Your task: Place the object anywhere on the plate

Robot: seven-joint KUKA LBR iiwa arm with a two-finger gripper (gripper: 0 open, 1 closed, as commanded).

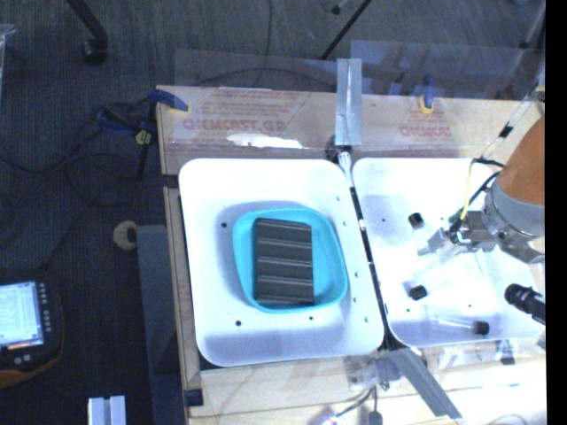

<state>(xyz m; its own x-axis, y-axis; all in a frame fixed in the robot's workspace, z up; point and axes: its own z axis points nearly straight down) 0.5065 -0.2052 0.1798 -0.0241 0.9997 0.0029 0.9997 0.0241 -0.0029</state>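
Observation:
A dark grey ridged block [283, 261] lies flat on the blue plate [331, 268] in the middle of the left bin [204, 237]. It covers most of the plate's centre. My gripper [415, 255] hangs over the right bin [390, 193], well to the right of the plate. Its two dark fingertips [414, 220] stand far apart, so it is open with nothing between them. The arm's grey wrist and orange band [532, 162] come in from the right edge.
A metal divider [348, 113] and the bins' raised rims separate the two bins. A clear tube with a dark tip [461, 324] lies near the right bin's front edge. Cables and a handheld pendant [22, 321] lie on the floor at left.

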